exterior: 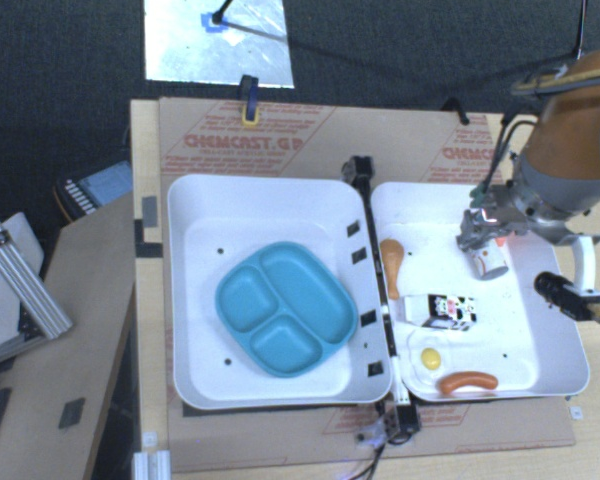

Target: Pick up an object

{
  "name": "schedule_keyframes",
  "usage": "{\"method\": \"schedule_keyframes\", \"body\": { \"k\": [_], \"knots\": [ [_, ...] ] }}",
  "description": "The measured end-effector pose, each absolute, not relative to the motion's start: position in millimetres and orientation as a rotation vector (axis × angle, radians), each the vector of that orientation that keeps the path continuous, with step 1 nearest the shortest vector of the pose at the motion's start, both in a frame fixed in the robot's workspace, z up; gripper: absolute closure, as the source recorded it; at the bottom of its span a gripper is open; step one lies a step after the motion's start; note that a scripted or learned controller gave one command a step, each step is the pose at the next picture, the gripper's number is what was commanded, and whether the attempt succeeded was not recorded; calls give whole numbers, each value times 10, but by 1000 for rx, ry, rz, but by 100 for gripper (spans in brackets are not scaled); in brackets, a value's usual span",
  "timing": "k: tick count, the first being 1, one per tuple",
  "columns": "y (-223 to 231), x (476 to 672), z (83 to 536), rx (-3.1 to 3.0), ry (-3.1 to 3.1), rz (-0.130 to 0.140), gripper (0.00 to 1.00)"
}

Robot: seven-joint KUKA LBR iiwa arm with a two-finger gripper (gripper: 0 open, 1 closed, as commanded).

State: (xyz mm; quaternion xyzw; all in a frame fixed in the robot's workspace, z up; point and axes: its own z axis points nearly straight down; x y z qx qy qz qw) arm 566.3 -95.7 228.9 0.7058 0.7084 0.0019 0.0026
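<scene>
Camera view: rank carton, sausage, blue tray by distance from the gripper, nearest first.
From the gripper, over the right bin's far side:
1. Black-and-white carton, right bin middle.
2. Sausage, right bin's near edge.
3. Blue divided tray, left bin.

Left bin (195, 298): white plastic, smooth, faint sheen.
Right bin (550, 353): same white plastic as I see on the left one.
Divided plate (285, 308): light-blue plastic, smooth, semi-gloss.
Sausage (467, 380): orange-red toy plastic, glossy.
Fried egg (430, 357): white and yellow plastic, smooth.
Spoon (391, 265): looks like wood, matt brown.
Small carton (448, 311): printed black-and-white surface, material unclear.
Bench sheet (280, 133): brown cardboard with red print, matt.
Floor plate (218, 26): bare metal, dull reflective.
My arm (570, 138): orange band glossy, grey shell satin.
My gripper (485, 236): metal parts, bright.
</scene>
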Motion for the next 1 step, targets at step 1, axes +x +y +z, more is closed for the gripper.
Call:
{"method": "schedule_keyframes", "body": {
  "k": [1],
  "knots": [
    [-411,5597,2378,2210,2232,6,100]
  ]
}}
